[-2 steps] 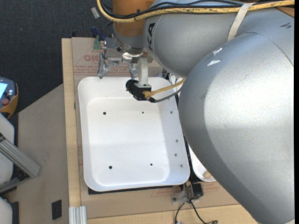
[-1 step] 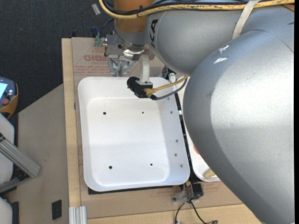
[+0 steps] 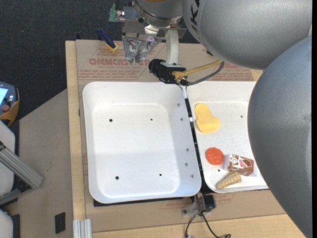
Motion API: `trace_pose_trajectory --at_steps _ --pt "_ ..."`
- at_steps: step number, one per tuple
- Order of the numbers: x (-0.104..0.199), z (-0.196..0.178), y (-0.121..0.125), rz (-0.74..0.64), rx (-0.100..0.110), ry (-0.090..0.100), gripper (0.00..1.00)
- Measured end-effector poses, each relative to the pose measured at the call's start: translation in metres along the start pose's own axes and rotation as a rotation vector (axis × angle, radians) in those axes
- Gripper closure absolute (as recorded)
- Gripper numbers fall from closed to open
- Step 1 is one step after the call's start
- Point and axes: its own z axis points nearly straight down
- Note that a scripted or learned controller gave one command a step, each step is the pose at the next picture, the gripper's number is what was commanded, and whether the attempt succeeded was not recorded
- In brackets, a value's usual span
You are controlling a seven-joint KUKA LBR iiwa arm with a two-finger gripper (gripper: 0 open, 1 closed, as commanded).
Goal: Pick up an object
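**End effector high at the far edge, objects in the right bin**

The metal two-finger end effector hangs over the far cardboard-covered surface, fingers close together, nothing between them. In the right white bin, partly hidden by the grey arm, lie a yellow pear-shaped piece, red round piece, brown-and-white packet and tan cone. The left white bin lies beside it.

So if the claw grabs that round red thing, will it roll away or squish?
The round red thing looks flattish and smooth, so it would probably slide rather than roll far. It seems small and likely light. Its glossy surface hints at hard plastic, so it may slip from the claw rather than squish.
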Motion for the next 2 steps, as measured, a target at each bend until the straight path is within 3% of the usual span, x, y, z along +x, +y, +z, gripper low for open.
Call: trace_pose_trajectory --at_steps 1,2 --pt "0.0 -0.049 -0.059 0.0 0.013 -0.003 1.0" --pt "-0.017 -0.099 -0.127 0.0 0.011 -0.002 1.0"
